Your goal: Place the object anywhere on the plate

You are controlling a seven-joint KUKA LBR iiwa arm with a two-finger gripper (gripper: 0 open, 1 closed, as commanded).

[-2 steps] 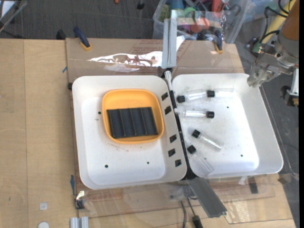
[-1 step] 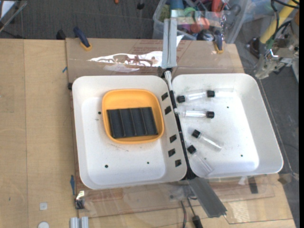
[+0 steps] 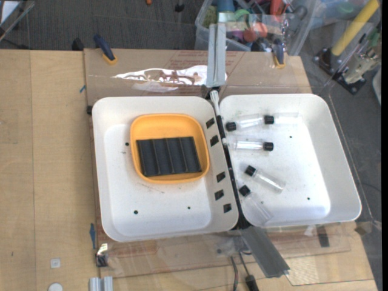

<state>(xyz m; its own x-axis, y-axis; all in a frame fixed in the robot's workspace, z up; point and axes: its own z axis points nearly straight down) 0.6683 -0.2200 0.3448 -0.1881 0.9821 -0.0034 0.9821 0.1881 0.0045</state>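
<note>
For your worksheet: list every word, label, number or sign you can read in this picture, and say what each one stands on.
None can be read.
The orange plate, the black rack on it, the two white bins and the clear vials carry no visible text.
The clutter in the clear box behind is too small and blurred to read.

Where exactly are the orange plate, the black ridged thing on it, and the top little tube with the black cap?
orange plate (image 3: 140,130), camera view, on its bare upper-left rim.
black ridged insert (image 3: 168,156), camera view, on its middle ridge.
top tube (image 3: 250,123), camera view, on its clear body, in the right bin.
</note>
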